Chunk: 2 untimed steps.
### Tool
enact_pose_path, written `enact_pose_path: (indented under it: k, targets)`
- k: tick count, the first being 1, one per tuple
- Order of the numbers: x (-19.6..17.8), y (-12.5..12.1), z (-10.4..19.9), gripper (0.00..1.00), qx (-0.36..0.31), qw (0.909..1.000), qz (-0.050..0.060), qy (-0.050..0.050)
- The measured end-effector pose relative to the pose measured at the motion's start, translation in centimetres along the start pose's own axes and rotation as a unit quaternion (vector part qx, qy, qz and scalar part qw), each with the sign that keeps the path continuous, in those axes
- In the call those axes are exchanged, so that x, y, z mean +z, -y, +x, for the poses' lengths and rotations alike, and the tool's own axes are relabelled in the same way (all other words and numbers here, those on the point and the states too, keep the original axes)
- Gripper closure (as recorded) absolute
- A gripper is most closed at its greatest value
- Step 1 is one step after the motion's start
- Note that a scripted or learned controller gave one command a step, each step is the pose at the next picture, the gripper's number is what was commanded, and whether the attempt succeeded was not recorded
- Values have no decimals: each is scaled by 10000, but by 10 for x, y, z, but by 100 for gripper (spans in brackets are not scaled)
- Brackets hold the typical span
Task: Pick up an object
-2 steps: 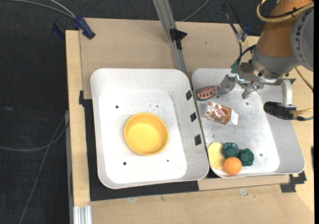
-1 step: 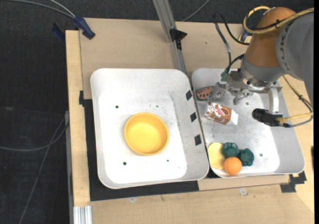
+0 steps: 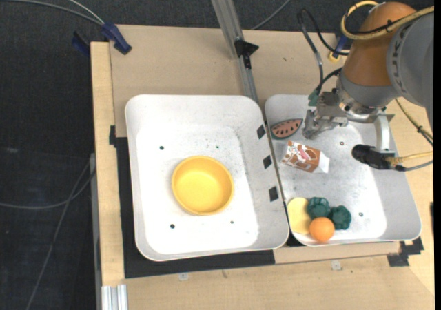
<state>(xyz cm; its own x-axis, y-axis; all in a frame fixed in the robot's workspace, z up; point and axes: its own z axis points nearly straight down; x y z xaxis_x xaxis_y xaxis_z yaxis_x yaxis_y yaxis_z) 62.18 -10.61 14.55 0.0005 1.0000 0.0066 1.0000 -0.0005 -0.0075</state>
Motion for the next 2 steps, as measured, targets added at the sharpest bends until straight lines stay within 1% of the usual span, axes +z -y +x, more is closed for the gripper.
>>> enact_pose_path:
  k: [1,2]
  targets:
    - [-48,-5,-5,100,-4,10000,-79,36]
    - [-116,-3,0,100,-10,10000,-92,31]
